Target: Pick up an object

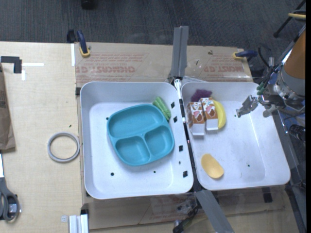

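The right bin [272, 169] holds several loose things, any of which could be picked. Nearest the gripper [256, 107], just to its left, a yellow banana [221, 115] lies against two small cartons [203, 114] that stand side by side and touch each other. Behind the cartons, farther left of the gripper and toward the bin's back wall, sits a purple item [201, 93], partly hidden, so its shape is hard to make out. Below and to the left of the gripper, well apart from the banana, a rounded yellow piece [212, 166] lies on the bin floor near the front.

The gripper hangs over the right part of this bin, close to its right wall, on the grey arm [291, 81] coming in from the right. Its two fingers are spread, one tip [244, 107] pointing left toward the banana and the other nearer the wall, with nothing between them. No object touches it.

Far to the gripper's left, beyond the divider between the bins, the left bin [92, 144] holds a blue sectioned plate [140, 134]. A green item [163, 108] lies at the plate's upper right edge, touching it.

Farther left still, on the wooden bench [39, 110], lies a roll of tape [63, 146], and scissors [7, 203] sit at the far edge.
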### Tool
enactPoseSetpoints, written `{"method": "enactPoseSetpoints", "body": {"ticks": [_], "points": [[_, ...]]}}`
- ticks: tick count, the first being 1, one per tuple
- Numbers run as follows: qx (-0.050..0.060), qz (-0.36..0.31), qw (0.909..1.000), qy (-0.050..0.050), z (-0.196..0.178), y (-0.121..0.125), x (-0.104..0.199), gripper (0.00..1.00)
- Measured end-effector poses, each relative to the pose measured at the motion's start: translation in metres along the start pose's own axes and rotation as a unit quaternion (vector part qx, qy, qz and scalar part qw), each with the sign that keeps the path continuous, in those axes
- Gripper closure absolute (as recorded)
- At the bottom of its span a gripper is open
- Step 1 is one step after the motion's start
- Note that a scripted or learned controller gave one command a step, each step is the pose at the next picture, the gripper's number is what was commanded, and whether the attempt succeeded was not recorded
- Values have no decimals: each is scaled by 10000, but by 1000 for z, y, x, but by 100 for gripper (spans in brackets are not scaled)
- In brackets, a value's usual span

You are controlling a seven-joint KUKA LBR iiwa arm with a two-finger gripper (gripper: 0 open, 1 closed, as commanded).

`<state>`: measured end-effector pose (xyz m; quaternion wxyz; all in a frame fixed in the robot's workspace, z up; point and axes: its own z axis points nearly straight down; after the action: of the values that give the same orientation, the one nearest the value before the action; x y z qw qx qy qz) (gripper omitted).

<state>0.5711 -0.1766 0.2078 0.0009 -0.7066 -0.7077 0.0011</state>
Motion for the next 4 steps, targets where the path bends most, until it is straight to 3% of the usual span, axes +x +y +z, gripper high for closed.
{"method": "enactPoseSetpoints", "body": {"ticks": [1,2,3,4], "points": [[-1,-510,9987,1,6,-31,48,0],[-6,1430,9897,-3,102,22,31,0],[-126,1499,9886,-43,105,14,39,0],[-114,1494,9887,-35,96,14,40,100]]}}
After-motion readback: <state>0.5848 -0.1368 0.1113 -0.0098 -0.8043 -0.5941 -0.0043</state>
